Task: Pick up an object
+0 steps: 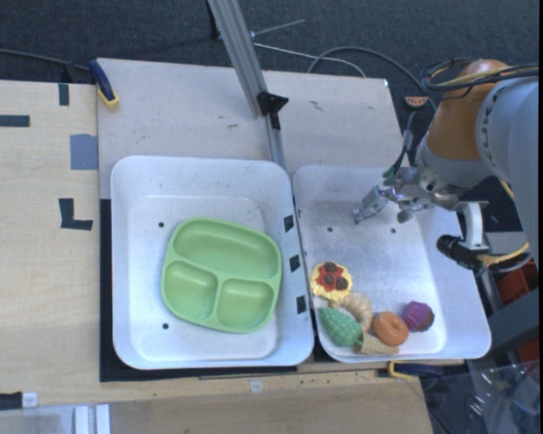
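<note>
Several toy foods lie in the near part of the right bin (452,283): a yellow and red piece (331,279), a tan piece (357,306), a green piece (340,327), an orange piece (391,329) and a purple piece (418,316). My gripper (382,213) hangs over the far part of that bin, well apart from the toys. It is open, with nothing between its fingers (362,212). The arm's orange band (457,120) shows behind it.
The left bin (131,242) holds a green divided plate (222,275). A metal pole (240,39) slants down to the ridge between the bins. Cables run behind the bench, and a wooden surface lies to the left.
</note>
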`<state>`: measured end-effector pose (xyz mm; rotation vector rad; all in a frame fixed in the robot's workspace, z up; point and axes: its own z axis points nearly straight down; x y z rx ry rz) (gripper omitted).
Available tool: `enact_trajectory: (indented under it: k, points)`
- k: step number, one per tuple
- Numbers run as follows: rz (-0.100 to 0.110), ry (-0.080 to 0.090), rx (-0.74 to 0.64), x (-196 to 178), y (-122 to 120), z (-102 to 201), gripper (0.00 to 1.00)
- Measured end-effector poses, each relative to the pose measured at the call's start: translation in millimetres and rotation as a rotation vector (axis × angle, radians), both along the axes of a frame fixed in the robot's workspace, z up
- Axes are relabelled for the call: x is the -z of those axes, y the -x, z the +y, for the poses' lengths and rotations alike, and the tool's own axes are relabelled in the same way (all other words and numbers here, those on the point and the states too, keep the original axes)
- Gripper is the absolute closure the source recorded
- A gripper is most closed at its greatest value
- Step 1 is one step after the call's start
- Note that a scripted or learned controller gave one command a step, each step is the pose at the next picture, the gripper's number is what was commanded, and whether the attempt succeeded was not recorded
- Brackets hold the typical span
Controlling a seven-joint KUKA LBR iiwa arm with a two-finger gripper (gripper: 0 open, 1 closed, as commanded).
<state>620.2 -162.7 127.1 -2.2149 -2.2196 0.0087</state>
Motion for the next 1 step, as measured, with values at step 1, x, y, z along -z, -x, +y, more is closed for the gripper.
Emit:
enact_trajectory:
  k: [1]
  points:
    - [-0.006, 0.002, 0.0, 40.6, 0.5, 0.7, 0.0]
